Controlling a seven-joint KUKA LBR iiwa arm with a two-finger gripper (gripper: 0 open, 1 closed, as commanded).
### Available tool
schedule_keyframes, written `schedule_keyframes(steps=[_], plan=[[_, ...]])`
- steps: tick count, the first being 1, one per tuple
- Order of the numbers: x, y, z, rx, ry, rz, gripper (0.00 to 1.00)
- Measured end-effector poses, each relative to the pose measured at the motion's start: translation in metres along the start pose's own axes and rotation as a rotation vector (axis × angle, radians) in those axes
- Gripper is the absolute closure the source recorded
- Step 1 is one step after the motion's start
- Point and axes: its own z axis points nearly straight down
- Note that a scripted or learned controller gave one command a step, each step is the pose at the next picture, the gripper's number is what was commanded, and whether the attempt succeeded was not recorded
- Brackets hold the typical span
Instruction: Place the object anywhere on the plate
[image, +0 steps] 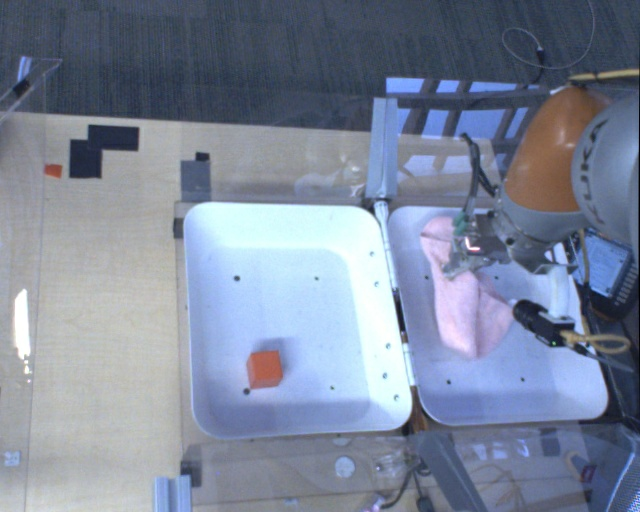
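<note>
1. The task's thing is most likely the small orange block (264, 369). It sits alone on the floor of the left bin (300, 240), toward the near-left corner and apart from every wall.
2. I judge the block to be light and stiff. It is a squat cube with flat faces and plain edges, probably foam or painted wood, so it should neither crush nor sag in a pinch.
3. The best hold looks to be from straight above, across two opposite side faces. There is free floor on all sides, so nothing crowds the approach. The faces may be a little slick, so a centred pinch low on the sides seems safest.
4. The pale pink thing (470, 315) in the right bin (520, 385) I take to be the plate. Its outline is soft and uneven, so I cannot be sure of its form.
5. The gripper (462, 258) hangs over the upper part of that pink thing, well apart from the block, with the bins' shared wall between them.
6. I cannot tell whether the gripper is open or closed, or whether it touches the pink surface below. No orange shows at it.
7. By my reading, the pick is not yet done.
</note>
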Motion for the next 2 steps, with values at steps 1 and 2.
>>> schedule_keyframes(steps=[1,2], plan=[[0.017,0.067,-0.080,0.000,-0.001,0.201,1.00],[0.040,0.087,-0.093,0.000,-0.001,0.065,1.00]])
